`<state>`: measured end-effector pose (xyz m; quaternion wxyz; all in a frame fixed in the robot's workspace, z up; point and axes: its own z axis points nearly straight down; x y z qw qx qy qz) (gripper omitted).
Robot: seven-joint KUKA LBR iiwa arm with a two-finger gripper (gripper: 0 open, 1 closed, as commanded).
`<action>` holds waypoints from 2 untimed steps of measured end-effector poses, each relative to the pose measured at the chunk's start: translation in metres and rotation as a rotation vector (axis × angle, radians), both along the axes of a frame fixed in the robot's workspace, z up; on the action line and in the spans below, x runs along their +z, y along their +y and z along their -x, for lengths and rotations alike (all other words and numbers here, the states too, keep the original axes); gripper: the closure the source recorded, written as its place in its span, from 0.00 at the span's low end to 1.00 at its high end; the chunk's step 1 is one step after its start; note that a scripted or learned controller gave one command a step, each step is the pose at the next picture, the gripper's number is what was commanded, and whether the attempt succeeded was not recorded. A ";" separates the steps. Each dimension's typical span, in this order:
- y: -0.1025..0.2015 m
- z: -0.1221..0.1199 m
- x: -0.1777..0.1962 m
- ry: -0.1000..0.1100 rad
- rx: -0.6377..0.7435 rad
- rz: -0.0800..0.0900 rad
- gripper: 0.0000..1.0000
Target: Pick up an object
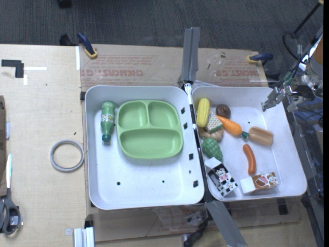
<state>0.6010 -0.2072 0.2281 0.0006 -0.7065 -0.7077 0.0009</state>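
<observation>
The right bin (pixel 288 138) holds several toy foods: a yellow corn cob (pixel 203 112), a brown round piece (pixel 223 110), an orange carrot (pixel 229 126), a tan bun (pixel 261 136), a red sausage (pixel 250 159), a green broccoli (pixel 212 149), a cow-print carton (pixel 222 181) and a small meat box (pixel 260 182). In the left bin (pixel 103 184) lie a green divided plate (pixel 150 128) and a green bottle (pixel 107 121). My gripper (pixel 279 100) hangs over the right bin's far right corner, open, with nothing between its fingers, well above and right of the bun.
A divider rail (pixel 189 117) runs between the bins. On the bench to the left lie a tape ring (pixel 67 155) and scissors (pixel 10 214). Clamps (pixel 87 45) sit at the cardboard's far corners. Cables hang at the right edge.
</observation>
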 end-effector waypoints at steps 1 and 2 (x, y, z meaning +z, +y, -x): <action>0.000 0.000 0.009 0.000 0.003 0.001 1.00; 0.000 0.000 0.009 0.000 0.003 0.001 0.00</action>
